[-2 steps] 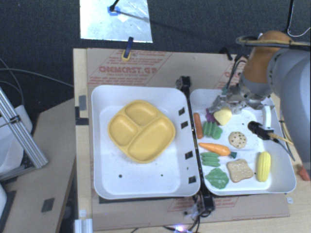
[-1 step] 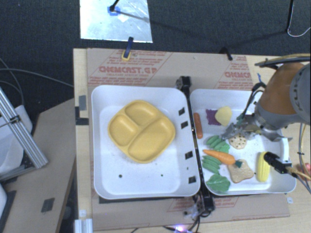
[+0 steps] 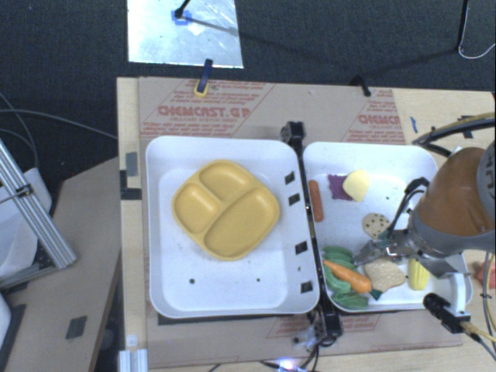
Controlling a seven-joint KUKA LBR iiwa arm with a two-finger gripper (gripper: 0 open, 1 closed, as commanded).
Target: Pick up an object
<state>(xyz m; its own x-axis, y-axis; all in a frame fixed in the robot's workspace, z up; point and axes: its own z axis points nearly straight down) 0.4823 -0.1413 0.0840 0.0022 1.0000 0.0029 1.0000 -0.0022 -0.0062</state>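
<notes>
Overhead slanted view of the bench with two shallow white bins side by side. The left bin [image 3: 163, 285] contains a yellow three-compartment plate [image 3: 225, 208], lying flat near the bin's centre. The right bin [image 3: 387, 155] contains the loose items: a red sausage [image 3: 315, 199] along its left wall, a purple piece [image 3: 338, 185] touching a yellow round item [image 3: 356, 184], a speckled cookie [image 3: 376, 224], an orange carrot [image 3: 348, 276] lying on green leafy pieces [image 3: 338, 256] in the near-left corner, a beige bread-like piece [image 3: 385, 274], and a yellow corn piece [image 3: 418, 274] just beside it.

The arm [image 3: 465, 196] enters from the right, its orange band and grey wrist bent down over the right bin's near-right part. The gripper [image 3: 377, 248] reaches toward the left, low over the bin, between the cookie and the beige piece. How far its fingers are spread cannot be told, and no item is seen between them.
</notes>
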